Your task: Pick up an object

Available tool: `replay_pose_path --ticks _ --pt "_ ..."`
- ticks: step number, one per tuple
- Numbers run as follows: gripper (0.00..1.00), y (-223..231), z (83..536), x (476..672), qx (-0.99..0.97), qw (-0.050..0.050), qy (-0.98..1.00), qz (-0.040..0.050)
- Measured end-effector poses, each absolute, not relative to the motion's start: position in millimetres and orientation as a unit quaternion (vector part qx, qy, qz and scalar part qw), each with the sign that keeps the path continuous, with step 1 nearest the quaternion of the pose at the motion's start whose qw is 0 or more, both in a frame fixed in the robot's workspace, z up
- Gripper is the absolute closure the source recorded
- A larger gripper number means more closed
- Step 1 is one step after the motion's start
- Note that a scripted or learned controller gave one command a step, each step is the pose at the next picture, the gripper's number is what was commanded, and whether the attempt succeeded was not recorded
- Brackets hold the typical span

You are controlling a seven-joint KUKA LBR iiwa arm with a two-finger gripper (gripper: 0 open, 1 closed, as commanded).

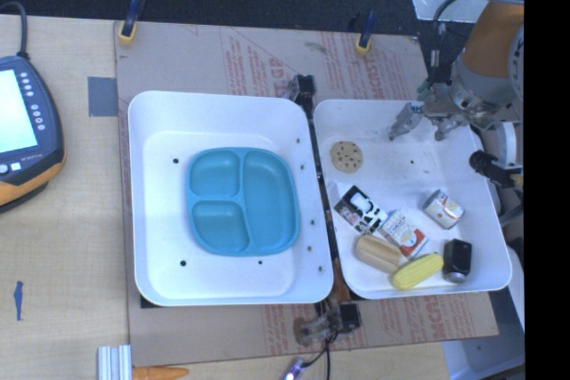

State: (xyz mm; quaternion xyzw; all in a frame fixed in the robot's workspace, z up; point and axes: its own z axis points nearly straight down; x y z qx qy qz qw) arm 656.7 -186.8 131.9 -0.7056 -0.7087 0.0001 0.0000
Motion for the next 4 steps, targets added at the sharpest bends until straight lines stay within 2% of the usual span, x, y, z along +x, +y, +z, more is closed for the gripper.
replay_pose_path --ticks 1,2,3,4 --pt "0.00 -166 149 656.6 -0.706 0.000 -0.709 0.0000" --pt "0.00 -156 138 645.2 -0.705 0.002 -0.709 0.0019" --pt "0.00 -150 112 655.8 -0.705 0.002 -0.709 0.0021" --pt "0.00 -166 125 641.9 -0.706 0.002 -0.708 0.0016"
